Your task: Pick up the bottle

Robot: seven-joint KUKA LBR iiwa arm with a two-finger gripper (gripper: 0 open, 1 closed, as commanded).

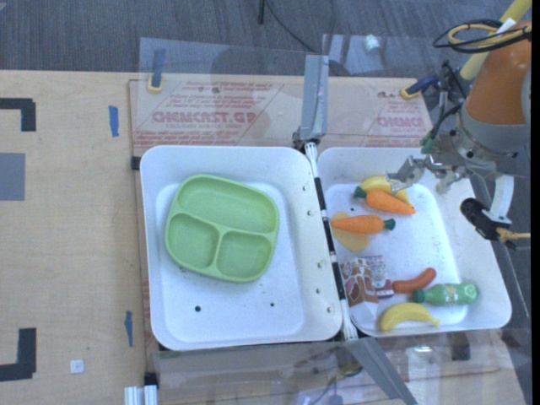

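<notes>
The bottle is small and green with a pale label. It lies on its side near the front right corner of the right bin. My gripper hangs over the far right part of that bin, just above a carrot and a yellow piece. It is well away from the bottle, which lies toward the front. Nothing shows in the gripper's grasp.
In the right bin also lie a second carrot, a red sausage, a banana and a printed packet. The left bin holds a green divided plate. A metal divider stands behind the bins.
</notes>
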